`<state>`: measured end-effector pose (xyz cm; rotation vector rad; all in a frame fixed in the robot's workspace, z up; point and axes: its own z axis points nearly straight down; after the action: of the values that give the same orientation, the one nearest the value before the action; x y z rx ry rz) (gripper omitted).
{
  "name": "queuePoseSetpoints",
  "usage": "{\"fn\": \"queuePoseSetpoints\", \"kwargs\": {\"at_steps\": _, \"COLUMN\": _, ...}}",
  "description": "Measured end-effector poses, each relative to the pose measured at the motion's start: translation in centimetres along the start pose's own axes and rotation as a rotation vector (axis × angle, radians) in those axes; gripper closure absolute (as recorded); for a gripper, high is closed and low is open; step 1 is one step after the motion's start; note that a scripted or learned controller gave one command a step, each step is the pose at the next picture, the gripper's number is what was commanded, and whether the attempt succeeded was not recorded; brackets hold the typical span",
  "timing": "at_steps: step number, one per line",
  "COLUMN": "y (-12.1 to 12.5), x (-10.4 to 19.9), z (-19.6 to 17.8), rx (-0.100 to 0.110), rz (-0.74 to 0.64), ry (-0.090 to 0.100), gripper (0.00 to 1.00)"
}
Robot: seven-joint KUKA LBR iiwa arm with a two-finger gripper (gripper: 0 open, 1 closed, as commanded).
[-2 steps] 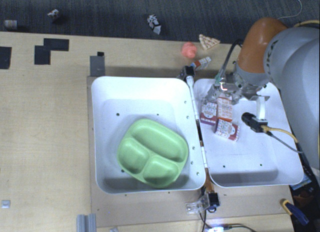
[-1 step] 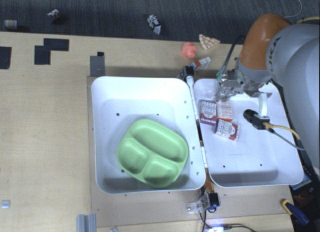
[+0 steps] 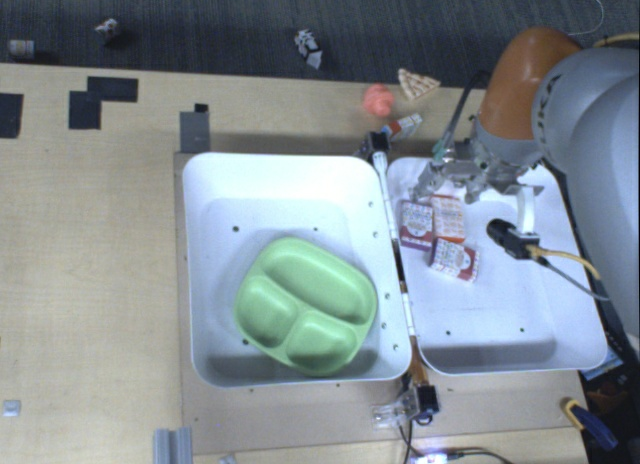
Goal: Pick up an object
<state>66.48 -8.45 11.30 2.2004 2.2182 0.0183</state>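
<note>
A smooth green plastic plate [image 3: 305, 304], rounded and moulded into three hollows, lies in the left white bin [image 3: 200, 252] toward 6 o'clock. In the right bin [image 3: 530, 342], flat red-and-white packets [image 3: 452, 257] cluster at 10 o'clock, their print too small to read. The metal pincer [image 3: 455, 177] hangs at the cluster's 12 o'clock edge. I cannot tell whether it is apart or together.

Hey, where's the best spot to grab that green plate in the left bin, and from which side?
Probably the far-left rim of the plate, from straight above, one jaw inside and one outside. It lies open side up and looks too wide to span, so the thin rim is the hold. That side faces bare floor of the bin; its near-right side crowds the walls.
</note>
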Motion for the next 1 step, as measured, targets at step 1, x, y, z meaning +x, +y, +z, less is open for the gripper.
{"fn": "queuePoseSetpoints", "kwargs": {"at_steps": 1, "y": 0.18, "x": 0.09, "z": -1.15, "rx": -0.005, "rz": -0.002, "ry": 0.000, "gripper": 1.00}}
